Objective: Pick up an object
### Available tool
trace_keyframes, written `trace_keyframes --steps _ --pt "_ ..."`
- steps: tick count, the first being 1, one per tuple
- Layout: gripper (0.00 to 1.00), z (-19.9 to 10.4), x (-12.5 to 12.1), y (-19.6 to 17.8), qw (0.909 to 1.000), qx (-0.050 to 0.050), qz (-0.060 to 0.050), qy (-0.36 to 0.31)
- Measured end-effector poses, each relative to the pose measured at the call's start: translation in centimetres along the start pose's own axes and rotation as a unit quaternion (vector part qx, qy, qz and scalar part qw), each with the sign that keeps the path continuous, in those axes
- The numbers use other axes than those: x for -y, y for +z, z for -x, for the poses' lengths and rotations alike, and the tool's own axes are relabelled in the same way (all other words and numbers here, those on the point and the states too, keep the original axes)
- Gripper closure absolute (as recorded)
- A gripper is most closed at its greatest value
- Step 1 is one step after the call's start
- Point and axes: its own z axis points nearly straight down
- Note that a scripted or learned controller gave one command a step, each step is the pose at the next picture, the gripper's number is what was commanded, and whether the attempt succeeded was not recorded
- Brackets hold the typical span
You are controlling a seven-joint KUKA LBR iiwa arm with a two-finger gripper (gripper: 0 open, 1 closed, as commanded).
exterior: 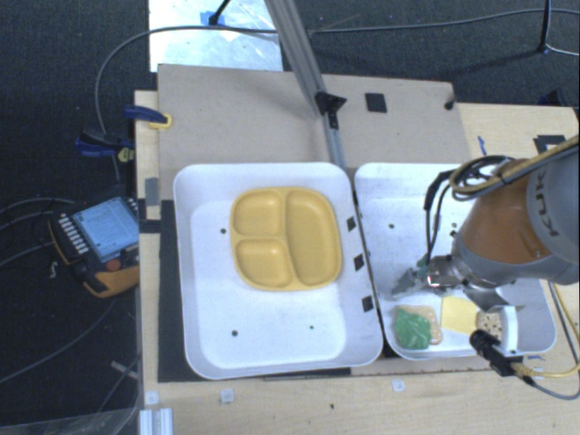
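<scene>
Nearest the camera, at the near edge of the right bin (390, 198), lie the candidate objects: a green lumpy item (414, 330) resting on a tan slice, a pale yellow flat square (459, 314) just beside it to the right, and a small round brown piece (489, 323) further right. All three sit bunched against the bin's near wall, likely because the shallow tray lets loose items slide there. They read as soft toy foods, matte in finish.

Directly above them hangs the arm's wrist (503, 229), orange-banded, with the jaws (426, 279) pointing down toward the green item; whether the jaws stand wide or narrow cannot be told, and nothing is seen between them.

Left bin (204, 333) carries a yellow three-compartment plate (285, 238), smooth moulded plastic with rounded corners. Both bins rest on a brown worktop (236, 107).
</scene>
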Motion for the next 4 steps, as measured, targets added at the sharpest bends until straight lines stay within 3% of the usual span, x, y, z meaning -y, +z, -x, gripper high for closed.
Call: trace_keyframes --steps 1,4 --pt "1.00 0.2 -0.3 -1.3 1.0000 0.003 0.005 0.000" --pt "1.00 1.8 -0.8 -16.0 1.0000 0.001 0.002 -0.002"
